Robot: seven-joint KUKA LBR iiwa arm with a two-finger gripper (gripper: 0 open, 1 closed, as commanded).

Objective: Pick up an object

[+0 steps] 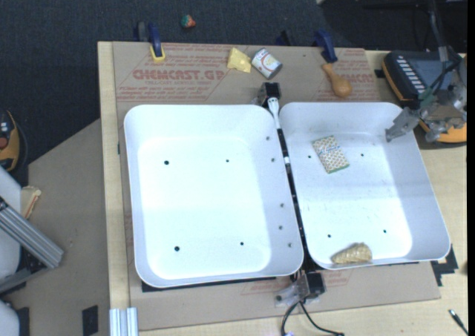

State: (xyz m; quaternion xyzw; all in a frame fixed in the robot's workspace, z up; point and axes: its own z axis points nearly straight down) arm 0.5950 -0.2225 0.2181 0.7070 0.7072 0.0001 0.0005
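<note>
I am looking down at the gripper (392, 133) hovering over the right bin's (415, 179) far right corner, its grip state impossible to tell, while the nearest object, a patterned sponge-like block (330, 154), is lying leftward, its long axis running toward the bin's near edge.

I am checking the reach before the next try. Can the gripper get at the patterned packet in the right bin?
Probably yes. The gripper is at the far right rim of the right bin, and the packet lies flat and alone, with bare floor between them. The tan lump lies far off.
</note>
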